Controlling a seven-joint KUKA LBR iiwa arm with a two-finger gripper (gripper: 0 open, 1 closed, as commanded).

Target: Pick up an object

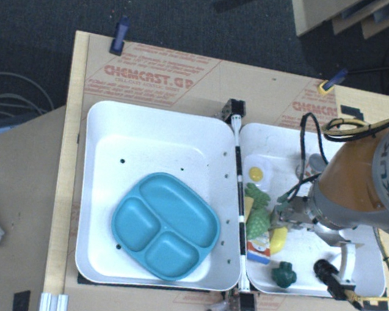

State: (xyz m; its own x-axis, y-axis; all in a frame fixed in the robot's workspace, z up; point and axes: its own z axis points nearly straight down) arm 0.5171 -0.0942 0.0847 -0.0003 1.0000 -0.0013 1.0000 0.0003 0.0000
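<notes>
My gripper (290, 213) is low in the right bin (359, 280), over the left part of it, with the orange-banded arm (350, 178) above it. Right beside the gripper lie a green bumpy toy (259, 220) and a yellow piece (278, 239). A green leafy piece (255, 194) sits just behind them. A small yellow round thing (255, 174) lies farther back. A flat red, white and blue item (258, 253) and a dark green lump (282, 275) rest near the bin's front edge. The wrist hides what is under the gripper.
The left bin (108, 136) holds a blue three-compartment plate (165, 225). A black divider rail (238, 185) runs between the bins. Black cables (317, 135) loop over the arm. The bench carries cardboard (149, 76) behind the bins.
</notes>
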